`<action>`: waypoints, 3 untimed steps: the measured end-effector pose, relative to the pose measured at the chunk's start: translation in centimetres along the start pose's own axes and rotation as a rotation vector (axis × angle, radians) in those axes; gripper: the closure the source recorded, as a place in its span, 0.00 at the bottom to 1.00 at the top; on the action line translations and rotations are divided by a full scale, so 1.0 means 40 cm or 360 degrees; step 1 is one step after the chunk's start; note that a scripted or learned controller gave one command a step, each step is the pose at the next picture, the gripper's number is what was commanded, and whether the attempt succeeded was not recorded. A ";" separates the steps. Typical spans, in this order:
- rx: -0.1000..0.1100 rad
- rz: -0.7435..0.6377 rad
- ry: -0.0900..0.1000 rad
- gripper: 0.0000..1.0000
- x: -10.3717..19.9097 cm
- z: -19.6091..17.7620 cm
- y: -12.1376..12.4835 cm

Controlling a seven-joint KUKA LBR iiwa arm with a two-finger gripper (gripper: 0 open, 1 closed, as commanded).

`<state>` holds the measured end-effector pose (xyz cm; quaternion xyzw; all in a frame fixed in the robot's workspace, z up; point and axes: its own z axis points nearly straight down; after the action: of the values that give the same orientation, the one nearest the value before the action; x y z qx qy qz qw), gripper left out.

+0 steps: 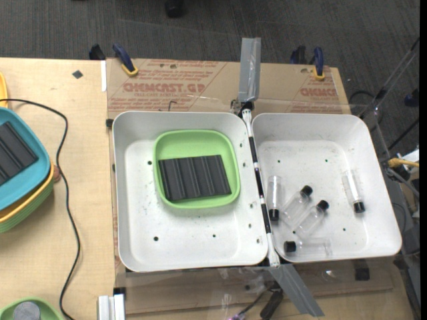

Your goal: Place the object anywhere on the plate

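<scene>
Lying in the right bin [300,151] are five small tubes of clear plastic with black caps, all on their sides on the smooth white floor. One tube [272,193] runs along the left wall, just beside the seam between the bins. Two more [297,202] [311,217] lie slantwise near the middle, close to each other, caps pointing up and to the right. A fourth [312,247] rests near the front wall with its cap to the left, and the fifth [351,187] lies apart toward the right wall, cap toward the front. None of them is on the plate [197,141], which sits in the left bin [187,237], toward its back. It is a pale green squarish dish with rounded corners and a raised rim, and a dark ribbed mat [197,177] covers most of its well. Both bins are shallow, glossy and dotted with small dark holes. They stand on a sheet of brown printed cardboard [173,80], pinned at the back by two blue-and-yellow clamps [125,59] [317,64], with a strip of grey tape [249,69] rising between them. To the left, the pale wooden worktop [40,85] carries a black cable [67,179] and a stack of teal and yellow bowls [27,172]. Grey carpet [200,12] lies beyond.
</scene>
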<state>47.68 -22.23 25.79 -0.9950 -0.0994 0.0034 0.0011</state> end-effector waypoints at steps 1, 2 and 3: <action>0.0000 0.0000 0.0000 0.00 0.001 0.020 -0.001; -0.0003 -0.0008 0.0001 0.00 0.001 -0.285 -0.001; -0.0002 -0.0001 0.0001 0.00 0.002 -0.078 -0.007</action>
<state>47.73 -21.95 28.90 -0.9950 -0.0997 0.0030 0.0006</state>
